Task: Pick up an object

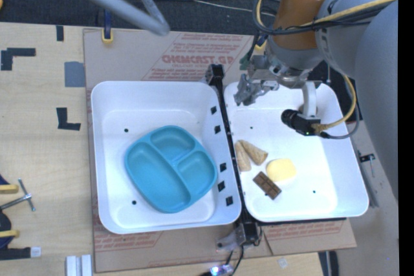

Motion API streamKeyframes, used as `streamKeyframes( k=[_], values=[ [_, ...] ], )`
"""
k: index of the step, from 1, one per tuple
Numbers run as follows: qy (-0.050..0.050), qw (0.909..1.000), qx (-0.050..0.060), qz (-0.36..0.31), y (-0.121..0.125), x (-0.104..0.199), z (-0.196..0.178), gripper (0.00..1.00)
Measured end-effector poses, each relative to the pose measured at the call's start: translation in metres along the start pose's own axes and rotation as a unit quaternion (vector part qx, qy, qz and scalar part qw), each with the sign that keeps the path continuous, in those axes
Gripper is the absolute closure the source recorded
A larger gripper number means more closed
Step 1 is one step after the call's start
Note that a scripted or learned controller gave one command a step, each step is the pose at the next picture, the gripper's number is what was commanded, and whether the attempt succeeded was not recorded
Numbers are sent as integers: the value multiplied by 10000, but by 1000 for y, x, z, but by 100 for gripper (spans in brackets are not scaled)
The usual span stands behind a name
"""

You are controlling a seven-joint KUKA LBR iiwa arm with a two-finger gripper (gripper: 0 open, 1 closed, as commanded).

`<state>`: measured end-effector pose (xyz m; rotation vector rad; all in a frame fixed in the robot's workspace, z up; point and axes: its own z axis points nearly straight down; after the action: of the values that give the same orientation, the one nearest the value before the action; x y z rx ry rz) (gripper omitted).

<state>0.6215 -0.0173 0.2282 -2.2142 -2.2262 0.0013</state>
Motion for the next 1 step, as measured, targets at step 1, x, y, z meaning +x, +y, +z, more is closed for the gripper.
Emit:
streamKeyframes(
  k=[1],
  values=[
    [-6,10000,9,12,-18,54,10,100]
  ],
)
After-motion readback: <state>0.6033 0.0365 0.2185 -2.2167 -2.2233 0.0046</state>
